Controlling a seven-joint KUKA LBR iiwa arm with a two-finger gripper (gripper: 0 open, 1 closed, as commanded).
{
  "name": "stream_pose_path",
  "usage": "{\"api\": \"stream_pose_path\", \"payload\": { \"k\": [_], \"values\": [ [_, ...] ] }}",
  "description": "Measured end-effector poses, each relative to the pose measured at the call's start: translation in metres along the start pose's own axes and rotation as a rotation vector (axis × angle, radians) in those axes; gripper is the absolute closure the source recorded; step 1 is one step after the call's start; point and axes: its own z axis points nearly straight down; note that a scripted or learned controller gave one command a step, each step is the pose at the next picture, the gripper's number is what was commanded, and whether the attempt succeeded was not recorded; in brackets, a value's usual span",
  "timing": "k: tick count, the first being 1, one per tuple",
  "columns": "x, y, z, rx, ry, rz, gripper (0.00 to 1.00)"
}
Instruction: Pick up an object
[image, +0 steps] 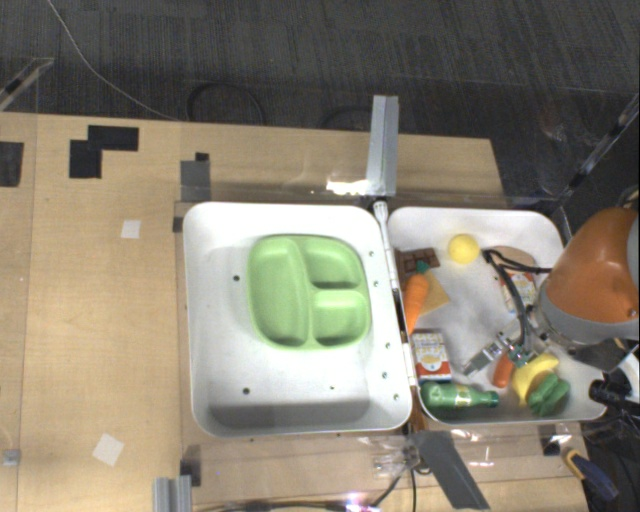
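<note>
Camera view, from where I stand above the table (90, 330): two white bins side by side. The left bin (215, 300) carries a green divided tray (305, 290), lying flat near its middle. The right bin (480, 225) holds the clutter, and the arm (595, 280) leans in over its far right side.

The pincer (507, 352) hangs low in the right bin, near its front. Whether it is apart or together I cannot tell; the metal parts are too small and tangled with cable to read. Nothing can be seen clamped in it.

The likeliest target is the small orange piece (503, 372) just beside the pincer's tip, touching or nearly touching a yellow and green toy (540, 382) to its right. It looks like light, hard plastic play food, stiff and somewhat slick, not fragile. Its long axis seems to run roughly front to back in the bin, slightly tilted; which end is which I cannot make out. I would take it across the narrow middle.

Elsewhere in that bin: a toy carrot (416, 296) along the left wall, pointing toward the front; a yellow ball (462, 248) near the back; a small carton (429, 356); and a green bottle (458, 397) lying crosswise along the front wall.
</note>
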Motion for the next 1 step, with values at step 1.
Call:
{"api": "stream_pose_path", "payload": {
  "k": [1],
  "values": [
    [-0.0034,0.0036,-0.0133,-0.009,-0.014,-0.006,1.0]
  ]
}}
